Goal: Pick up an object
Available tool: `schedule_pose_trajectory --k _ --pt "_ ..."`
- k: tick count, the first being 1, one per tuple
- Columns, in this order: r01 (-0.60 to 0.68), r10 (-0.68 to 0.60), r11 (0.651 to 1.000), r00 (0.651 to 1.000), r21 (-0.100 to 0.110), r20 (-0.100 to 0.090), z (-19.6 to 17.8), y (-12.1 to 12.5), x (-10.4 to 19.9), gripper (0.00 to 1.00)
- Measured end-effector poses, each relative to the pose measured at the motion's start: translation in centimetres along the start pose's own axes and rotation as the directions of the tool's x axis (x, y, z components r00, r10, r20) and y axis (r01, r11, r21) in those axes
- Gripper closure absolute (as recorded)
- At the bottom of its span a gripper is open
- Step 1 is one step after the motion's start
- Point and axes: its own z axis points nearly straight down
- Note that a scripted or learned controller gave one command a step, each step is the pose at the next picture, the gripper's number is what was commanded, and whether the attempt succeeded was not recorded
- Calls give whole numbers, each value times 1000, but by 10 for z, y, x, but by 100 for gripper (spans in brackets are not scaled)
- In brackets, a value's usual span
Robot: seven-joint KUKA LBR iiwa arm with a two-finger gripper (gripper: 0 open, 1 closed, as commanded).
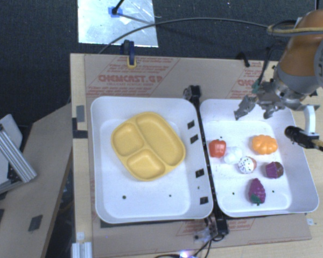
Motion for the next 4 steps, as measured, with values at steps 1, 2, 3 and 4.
schedule_pose_trajectory --k 1,2,3,4 --pt "2 -2 1000 1000 -13 2 -8 3 0 0" --pt "0 0 1000 1000 -9 1 52 -3 -5 0" --pt "0 0 1000 1000 -10 1 101 0 -14 0" --pt "0 0 1000 1000 -12 1 123 1 -14 0"
